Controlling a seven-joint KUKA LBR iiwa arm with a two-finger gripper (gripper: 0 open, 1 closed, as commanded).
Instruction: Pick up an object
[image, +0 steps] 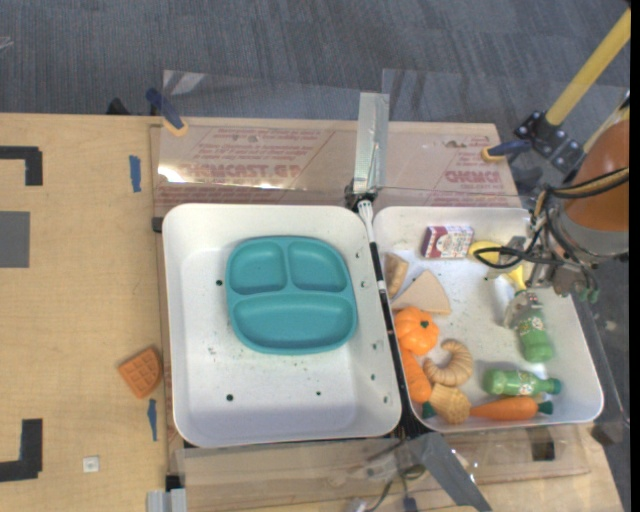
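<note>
**Approach phase, gripper low in right bin, no grasp confirmed**

Arm enters from the right edge of the frame; gripper (527, 300) sits over the right side of the right bin (590, 385), right above a green bottle-shaped toy (535, 338). That looks like the likely target. Whether it's grasping anything or released: cannot tell, cables and wrist body clutter that spot.

Other candidates in the same bin: second green bottle (518, 382) lying at lower right, carrot (503, 408) along the bottom edge, pumpkin (417, 330), croissant (449, 362), small red-and-white box (446, 241) at the top.

Next move, as I judge it: settle the descent centred on the bottle, close, then lift straight up clear of the bin wall.

Left bin (190, 330) holds a teal divided plate (291, 293).

Hard to read: yellow item (492, 252) behind the wrist, partly covered.
</note>
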